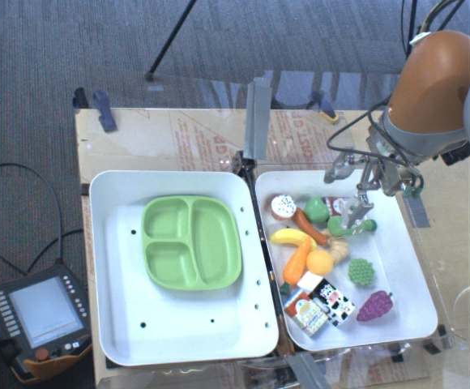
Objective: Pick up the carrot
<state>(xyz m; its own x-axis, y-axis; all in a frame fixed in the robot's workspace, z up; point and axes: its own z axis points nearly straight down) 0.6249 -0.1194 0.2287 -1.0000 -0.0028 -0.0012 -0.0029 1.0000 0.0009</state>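
Note:
The carrot (297, 262) is an orange tapered piece lying at a slant in the left part of the right bin (409, 278), between a yellow banana (290, 237) and an orange fruit (319, 262). My gripper (350, 191) hangs over the bin's upper middle, up and to the right of the carrot and well apart from it. Its two fingers (362, 205) are spread open with nothing between them. Small green toys lie just below the fingertips.
The right bin also holds a red sausage (309, 227), a green round fruit (317, 210), a spiky green ball (361, 271), purple grapes (373, 305), a cow-print carton (331, 300) and a small box (307, 314). The left bin (117, 298) bears a green divided plate (192, 241).

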